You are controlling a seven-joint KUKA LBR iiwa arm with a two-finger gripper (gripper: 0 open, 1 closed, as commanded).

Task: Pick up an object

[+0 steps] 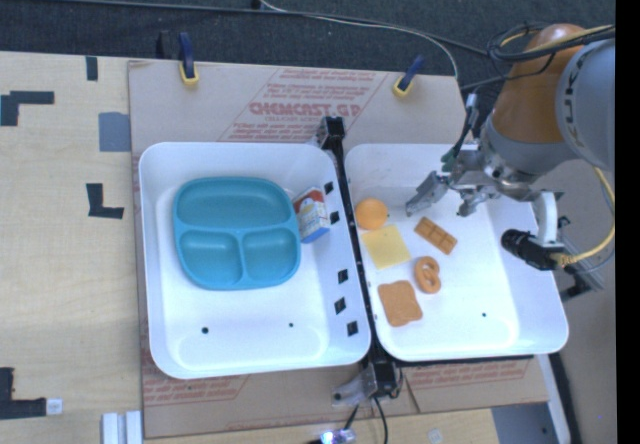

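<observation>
My gripper hangs open over the upper middle of the right bin, with nothing between its fingers. Just below it lies a small brown chocolate-like bar. An orange ball rests to the gripper's left, near the divider. Under the ball lies a yellow cheese slice. A pretzel and a toast slice lie lower in the same bin.
The left bin holds a blue sectioned plate and a small can leaning at its right side. The arm's grey and orange body looms over the right bin's far right corner. Clamps and cables sit behind the bins.
</observation>
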